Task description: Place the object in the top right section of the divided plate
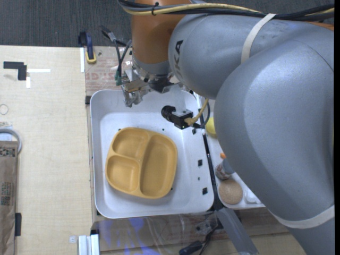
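A yellow divided plate (141, 162) lies in the left white bin (101, 195), with two small sections on its left and one long section on its right; all three hold nothing. My gripper (133, 93) hangs below the orange wrist band over the bin's far rim, well above and behind the plate. I see nothing in it. A yellow object (211, 126) peeks out in the right bin under the grey arm, mostly hidden.
The arm's bulk covers most of the right bin (249, 202). A round tan item (230, 192) and a small orange piece (222, 155) show at that bin's left side. A black clip (176, 116) hangs off the arm over the left bin.
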You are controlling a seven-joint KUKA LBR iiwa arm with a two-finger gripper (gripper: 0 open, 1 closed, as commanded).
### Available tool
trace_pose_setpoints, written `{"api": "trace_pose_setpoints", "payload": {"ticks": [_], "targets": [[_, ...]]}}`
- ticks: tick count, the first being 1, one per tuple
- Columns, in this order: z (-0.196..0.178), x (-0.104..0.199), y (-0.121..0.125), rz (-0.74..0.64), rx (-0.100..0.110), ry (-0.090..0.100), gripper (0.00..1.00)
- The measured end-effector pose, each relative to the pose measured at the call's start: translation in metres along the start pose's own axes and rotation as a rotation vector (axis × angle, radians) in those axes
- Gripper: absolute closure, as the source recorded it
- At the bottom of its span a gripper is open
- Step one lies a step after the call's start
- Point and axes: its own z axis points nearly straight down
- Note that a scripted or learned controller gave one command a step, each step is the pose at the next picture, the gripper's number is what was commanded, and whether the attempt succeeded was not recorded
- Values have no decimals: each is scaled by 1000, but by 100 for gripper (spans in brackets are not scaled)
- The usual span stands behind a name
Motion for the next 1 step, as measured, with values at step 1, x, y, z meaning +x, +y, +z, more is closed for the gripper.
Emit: {"api": "trace_pose_setpoints", "payload": {"ticks": [1], "targets": [[89,-7,-21,174,0,3,100]]}}
